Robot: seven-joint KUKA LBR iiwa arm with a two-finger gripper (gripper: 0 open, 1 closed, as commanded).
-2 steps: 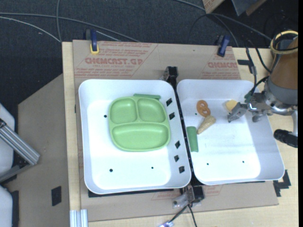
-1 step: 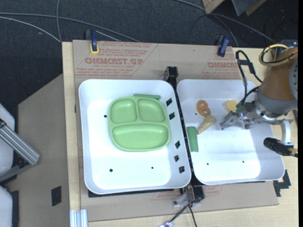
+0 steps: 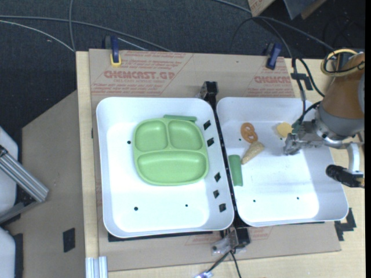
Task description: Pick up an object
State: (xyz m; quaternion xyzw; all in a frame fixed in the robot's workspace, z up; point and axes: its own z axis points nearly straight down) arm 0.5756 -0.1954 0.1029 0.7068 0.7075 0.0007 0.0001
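The gripper [image 3: 291, 144] hangs in the right bin [image 3: 324, 204] near a pretzel [image 3: 248, 132]; its grip state can't be told.

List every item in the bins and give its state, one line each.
green divided plate: upright in left bin, compartments bare.
pretzel: flat in right bin.
cone: on its side.
green stick: lying by the divider.
yellow piece: beside the gripper.

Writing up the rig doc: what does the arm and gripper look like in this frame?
The arm has an orange band above a grey wrist collar. A yellowish cable loops at its top, and black cables run along the bench to it. The gripper is small, dark metal, with a spot of green on it.
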